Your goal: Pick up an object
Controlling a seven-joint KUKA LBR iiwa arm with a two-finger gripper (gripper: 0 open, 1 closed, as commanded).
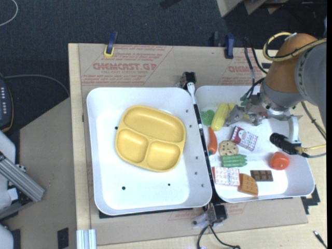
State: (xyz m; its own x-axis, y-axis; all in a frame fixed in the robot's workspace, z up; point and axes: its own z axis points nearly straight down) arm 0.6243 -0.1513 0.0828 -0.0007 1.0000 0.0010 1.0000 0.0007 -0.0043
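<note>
My gripper (241, 113) hangs low over the back of the right bin (301, 183), under the orange-banded wrist (285, 71). It sits just right of a yellow corn cob (220, 115) and above a red-and-white box (244, 138). Nothing shows in its grasp. To the corn's left lies a green piece (207, 117). Further toys lie in the bin: an orange-red carrot (212, 140), a cookie (227, 148), green beans (234, 160), a red tomato (279, 161), a chocolate bar (261, 175), a cracker (248, 184) and a red-and-white card (226, 176).
The left bin (104, 180) holds a yellow three-section plate (150, 138). A black cable and plug (284, 142) trail from the arm over the right bin's right side. The ridge (199, 134) where the bins' rims meet runs between them.
</note>
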